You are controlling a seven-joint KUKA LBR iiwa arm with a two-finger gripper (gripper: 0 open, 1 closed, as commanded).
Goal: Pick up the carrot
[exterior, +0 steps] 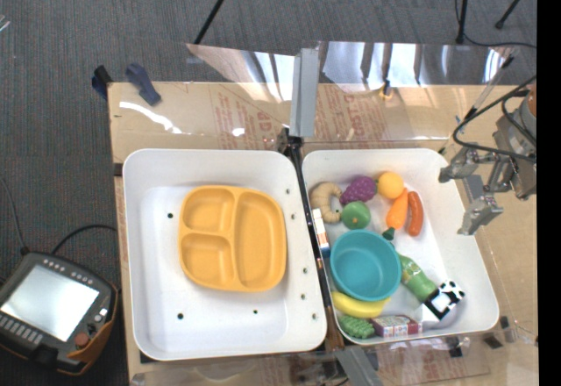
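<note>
One tapered orange carrot (398,210) | beside glossy red sausage (415,213)

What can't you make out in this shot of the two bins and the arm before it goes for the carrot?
- Gripper, camera view: small and seen at a slant by the right bin's edge; finger spacing unclear.
- Banana: mostly covered by the teal bowl.
- Carrot: lower tip runs close to the bowl's rim; too small to tell whether they touch.
- Small box at the bin's front wall: label too small to read.
</note>
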